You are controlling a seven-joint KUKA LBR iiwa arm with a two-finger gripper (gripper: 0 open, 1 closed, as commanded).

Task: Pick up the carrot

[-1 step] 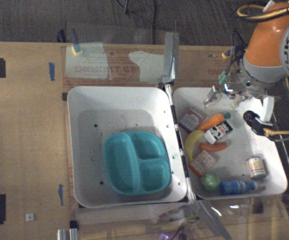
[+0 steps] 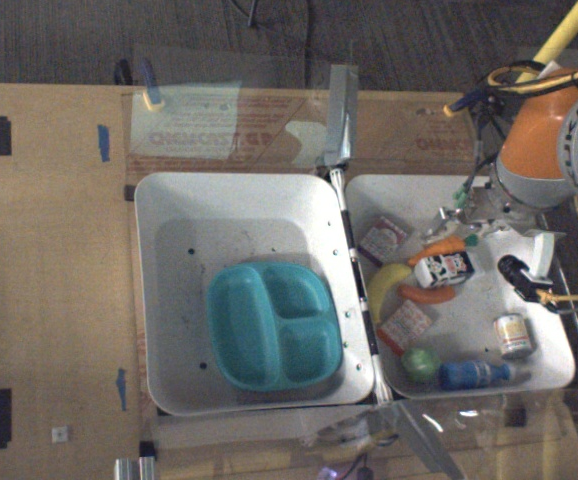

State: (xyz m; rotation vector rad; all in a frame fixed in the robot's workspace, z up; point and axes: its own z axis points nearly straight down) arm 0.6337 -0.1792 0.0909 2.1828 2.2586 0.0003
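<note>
Carrot lies just below-left of tool, touching milk carton. You can't tell tool state. Carrot likely light, stiff, smooth, tapered; you'd best grip across thick middle, avoiding carton.

Two white bins side by side on the bench. Left bin: a teal divided plate. Right bin: carrot beside a small milk carton, banana, green ball, blue bottle, can. Tool low over the carrot's far end.
</note>
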